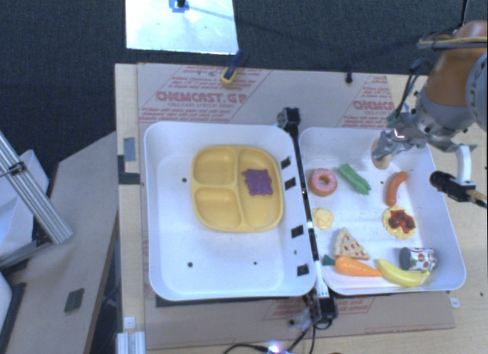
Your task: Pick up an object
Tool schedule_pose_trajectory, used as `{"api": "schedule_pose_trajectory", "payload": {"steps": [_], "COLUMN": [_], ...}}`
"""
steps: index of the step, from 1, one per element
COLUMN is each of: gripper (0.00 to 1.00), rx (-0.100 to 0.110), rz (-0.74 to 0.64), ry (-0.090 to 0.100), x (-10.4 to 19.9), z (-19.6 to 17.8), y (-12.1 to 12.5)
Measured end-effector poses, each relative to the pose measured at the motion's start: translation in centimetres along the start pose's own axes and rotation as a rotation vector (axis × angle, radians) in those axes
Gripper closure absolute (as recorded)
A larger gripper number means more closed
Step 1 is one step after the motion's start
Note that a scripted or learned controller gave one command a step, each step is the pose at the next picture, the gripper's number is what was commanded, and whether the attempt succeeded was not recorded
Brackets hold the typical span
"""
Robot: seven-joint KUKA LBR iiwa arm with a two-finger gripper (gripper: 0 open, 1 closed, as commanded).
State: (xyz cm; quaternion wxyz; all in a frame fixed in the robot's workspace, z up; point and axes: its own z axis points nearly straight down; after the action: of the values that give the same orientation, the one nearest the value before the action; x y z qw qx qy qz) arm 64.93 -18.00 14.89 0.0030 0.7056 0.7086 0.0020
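Across the bench, a cardboard sheet (206,97) with red lettering, under both bins. On the left, a shallow white bin (168,268); touching it along a black centre divider, the right white bin (450,257).

From the right edge, the grey arm (450,89) with its orange band, reaching over the far right corner of the right bin.

In the middle of the left bin, a yellow divided plate (217,207), flat, with purple toy grapes (258,182) in its right-hand compartment.

At the arm's end, the gripper (385,150), low over the far edge of the right bin, beyond the sausage. Open or closed: cannot tell from this angle, and nothing seen clearly in its grasp.

Candidates for picking, all lying in the right bin:
- yellow banana (402,274) along the near edge, just beside the carrot
- orange carrot (357,268) near the divider, at the near edge
- reddish sausage (394,188), tilted, just below the gripper
- green pepper (354,178), between doughnut and sausage
- pink-iced doughnut (322,182) close to the divider
- pizza slice (350,245), just above the carrot
- small round tart (399,222) with red topping, below the sausage
- small can (417,258) on its side, just above the banana
- pale yellow round piece (323,218), below the doughnut
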Motion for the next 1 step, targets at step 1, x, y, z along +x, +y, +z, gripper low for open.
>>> {"api": "schedule_pose_trajectory", "payload": {"steps": [1], "gripper": [1.0], "rx": [-0.001], "rz": [-0.002], "ry": [0.0], "x": [0.34], "z": [-4.52], "y": [0.43]}}
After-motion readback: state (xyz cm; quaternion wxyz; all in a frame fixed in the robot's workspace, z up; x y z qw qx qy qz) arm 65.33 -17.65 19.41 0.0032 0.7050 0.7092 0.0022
